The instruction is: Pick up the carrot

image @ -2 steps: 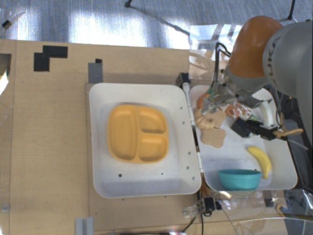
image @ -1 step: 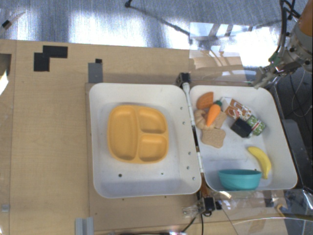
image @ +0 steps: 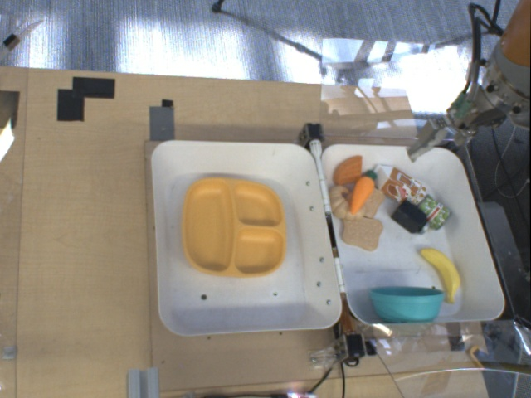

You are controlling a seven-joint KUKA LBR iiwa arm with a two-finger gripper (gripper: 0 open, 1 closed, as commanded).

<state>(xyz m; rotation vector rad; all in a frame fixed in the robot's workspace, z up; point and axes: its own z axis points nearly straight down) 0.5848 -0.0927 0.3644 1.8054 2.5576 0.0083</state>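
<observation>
Right bin point(image: 477, 222), end effector point(image: 431, 142) above rim, carrot point(image: 362, 194) apart

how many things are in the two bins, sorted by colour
orange: 2, the carrot and a rounded piece beside it
yellow: 2, the divided plate and the banana
tan: 2, a cracker and a pale piece
teal: 1, the bowl
black: 1, a block
printed: 1, a carton
total: 9

Left bin point(image: 166, 222): yellow divided plate point(image: 234, 225). Right bin point(image: 477, 247): banana point(image: 442, 272), teal bowl point(image: 406, 303), juice carton point(image: 415, 196), cracker point(image: 362, 234), black block point(image: 409, 216).
</observation>
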